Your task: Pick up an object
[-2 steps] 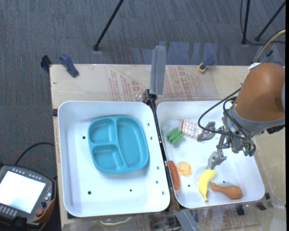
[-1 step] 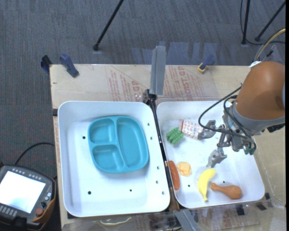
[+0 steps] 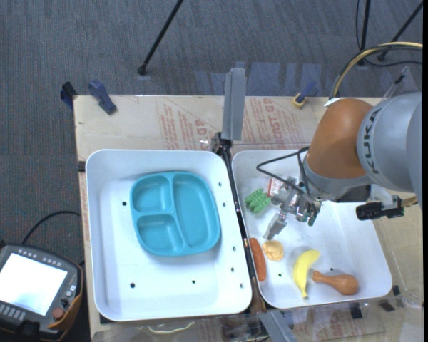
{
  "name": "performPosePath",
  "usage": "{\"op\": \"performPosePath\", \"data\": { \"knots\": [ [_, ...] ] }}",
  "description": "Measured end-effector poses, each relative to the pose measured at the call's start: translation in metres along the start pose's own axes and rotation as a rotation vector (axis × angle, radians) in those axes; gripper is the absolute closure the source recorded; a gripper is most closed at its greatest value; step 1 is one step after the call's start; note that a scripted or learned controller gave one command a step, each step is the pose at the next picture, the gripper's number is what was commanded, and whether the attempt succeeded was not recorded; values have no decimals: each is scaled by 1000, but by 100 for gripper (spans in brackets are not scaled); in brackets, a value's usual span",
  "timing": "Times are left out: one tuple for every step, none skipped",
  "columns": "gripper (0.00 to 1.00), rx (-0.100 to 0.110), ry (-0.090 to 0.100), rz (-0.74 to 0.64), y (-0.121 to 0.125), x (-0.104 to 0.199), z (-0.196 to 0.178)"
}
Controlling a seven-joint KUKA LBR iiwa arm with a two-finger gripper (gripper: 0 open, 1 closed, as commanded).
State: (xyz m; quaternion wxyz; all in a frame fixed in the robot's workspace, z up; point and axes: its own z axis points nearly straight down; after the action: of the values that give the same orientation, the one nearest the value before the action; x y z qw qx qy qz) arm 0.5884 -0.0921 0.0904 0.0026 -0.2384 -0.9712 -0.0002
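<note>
Hovering: end effector (image 3: 277, 228) over peach toy (image 3: 273, 250) | grip state unclear | nearby: hotdog (image 3: 257, 258), banana (image 3: 304, 270)

A small tan round piece (image 3: 273, 250) lies just below my claw (image 3: 277, 228); yellow banana (image 3: 304, 271) lies beside it.

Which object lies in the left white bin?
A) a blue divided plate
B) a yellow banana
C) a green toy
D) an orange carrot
A: the blue divided plate lies alone in the left bin, while the banana, the green toy and the carrot all lie in the right bin.
</note>
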Motion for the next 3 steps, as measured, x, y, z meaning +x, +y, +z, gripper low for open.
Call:
{"op": "performPosePath", "data": {
  "knots": [
    [0,-2,-8,145,-1,-21,-37],
    [100,-1,-7,135,2,-20,-47],
    [100,0,-7,-213,-78,-9,-44]
  ]
}}
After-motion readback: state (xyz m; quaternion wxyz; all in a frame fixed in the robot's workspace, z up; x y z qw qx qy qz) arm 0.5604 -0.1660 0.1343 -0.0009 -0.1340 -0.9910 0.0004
